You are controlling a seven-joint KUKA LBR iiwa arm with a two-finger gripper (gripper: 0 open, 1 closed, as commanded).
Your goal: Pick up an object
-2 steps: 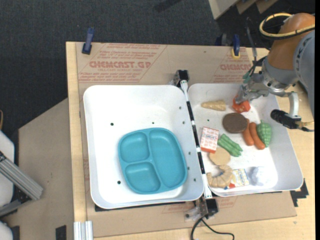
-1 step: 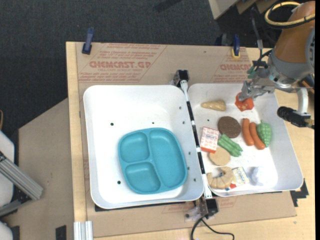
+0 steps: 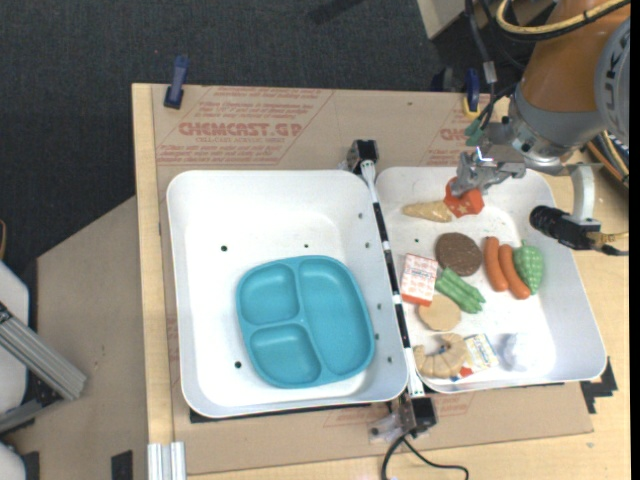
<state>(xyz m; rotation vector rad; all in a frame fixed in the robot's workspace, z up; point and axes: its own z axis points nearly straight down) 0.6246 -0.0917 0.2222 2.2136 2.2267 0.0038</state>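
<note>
Brown bench board (image 3: 250, 128) (printed lettering), two white bins (image 3: 200, 228), dark carpet (image 3: 150, 18), gripper (image 3: 470, 193) grip unclear

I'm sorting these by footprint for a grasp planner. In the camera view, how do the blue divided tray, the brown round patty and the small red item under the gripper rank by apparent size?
Largest to smallest:
1. blue divided tray
2. brown round patty
3. small red item, partly hidden by the gripper, so its full extent is unsure.

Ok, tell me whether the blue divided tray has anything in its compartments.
Empty. The blue divided tray lies flat in the left bin, and all three compartments show bare blue; the food items lie in the right bin.
</note>
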